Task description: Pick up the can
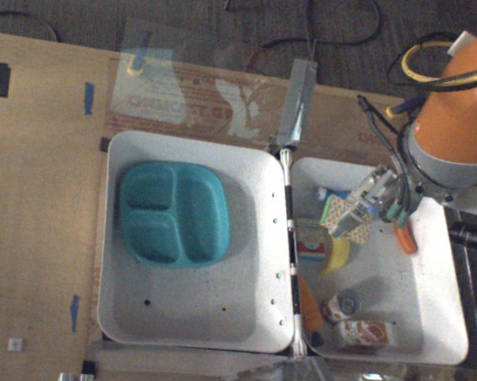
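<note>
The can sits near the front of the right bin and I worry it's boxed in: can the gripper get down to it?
Probably yes. The can is open from above, though a carton lies close beside it. The gripper is over the bin's far half.

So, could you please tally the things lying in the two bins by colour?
Teal: 1, the divided plate
Orange: 2, the carrot and the small piece
Yellow: 1, the yellow item
Mixed print: 3, the can, carton and small box
Total: 7
</note>
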Controlling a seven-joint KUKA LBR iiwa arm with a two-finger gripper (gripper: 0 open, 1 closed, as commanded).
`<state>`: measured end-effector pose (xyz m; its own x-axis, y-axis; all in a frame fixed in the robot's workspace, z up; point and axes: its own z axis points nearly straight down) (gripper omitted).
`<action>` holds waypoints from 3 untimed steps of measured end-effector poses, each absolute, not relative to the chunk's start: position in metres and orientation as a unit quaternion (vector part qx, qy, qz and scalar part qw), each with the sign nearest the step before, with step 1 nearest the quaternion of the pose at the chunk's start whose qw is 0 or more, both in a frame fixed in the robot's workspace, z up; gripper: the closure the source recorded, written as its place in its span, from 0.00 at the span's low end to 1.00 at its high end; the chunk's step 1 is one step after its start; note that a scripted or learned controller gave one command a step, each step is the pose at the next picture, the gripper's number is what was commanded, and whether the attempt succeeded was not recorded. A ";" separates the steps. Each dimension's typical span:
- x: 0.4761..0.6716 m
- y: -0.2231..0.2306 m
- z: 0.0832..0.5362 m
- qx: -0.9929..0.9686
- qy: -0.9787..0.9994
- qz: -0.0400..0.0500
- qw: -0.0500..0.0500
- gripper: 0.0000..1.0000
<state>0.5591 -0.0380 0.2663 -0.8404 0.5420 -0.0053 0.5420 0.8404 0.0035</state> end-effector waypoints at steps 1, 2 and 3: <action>0.527 -0.080 0.316 0.340 0.940 0.001 0.003 1.00; 0.607 -0.103 0.276 0.296 0.955 0.000 0.004 1.00; 0.564 -0.136 0.248 0.082 0.997 0.000 0.002 1.00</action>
<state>0.5643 -0.1356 0.2481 -0.9865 0.1635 -0.0042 0.1635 0.9865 0.0008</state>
